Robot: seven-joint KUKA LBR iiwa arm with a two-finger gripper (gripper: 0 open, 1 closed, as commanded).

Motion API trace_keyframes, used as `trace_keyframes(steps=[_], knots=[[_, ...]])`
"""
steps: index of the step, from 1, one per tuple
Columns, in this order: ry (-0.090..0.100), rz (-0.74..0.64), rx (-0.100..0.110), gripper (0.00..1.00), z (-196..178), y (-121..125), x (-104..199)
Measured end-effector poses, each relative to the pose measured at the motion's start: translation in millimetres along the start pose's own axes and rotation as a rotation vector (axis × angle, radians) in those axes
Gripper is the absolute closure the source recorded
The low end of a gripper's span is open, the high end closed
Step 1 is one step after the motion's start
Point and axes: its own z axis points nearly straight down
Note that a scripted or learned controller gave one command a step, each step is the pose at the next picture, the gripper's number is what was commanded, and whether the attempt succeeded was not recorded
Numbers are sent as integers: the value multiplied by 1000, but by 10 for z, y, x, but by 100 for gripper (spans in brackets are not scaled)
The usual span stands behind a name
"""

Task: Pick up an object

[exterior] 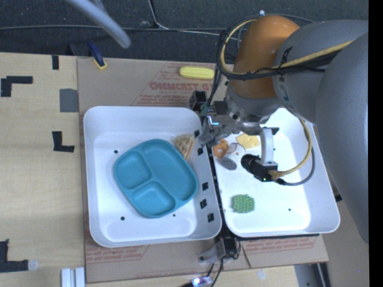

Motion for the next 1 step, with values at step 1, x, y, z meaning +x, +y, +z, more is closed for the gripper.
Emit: trace_keyframes(steps=[1], knots=[[1,0,-1,100,-58,142,503]])
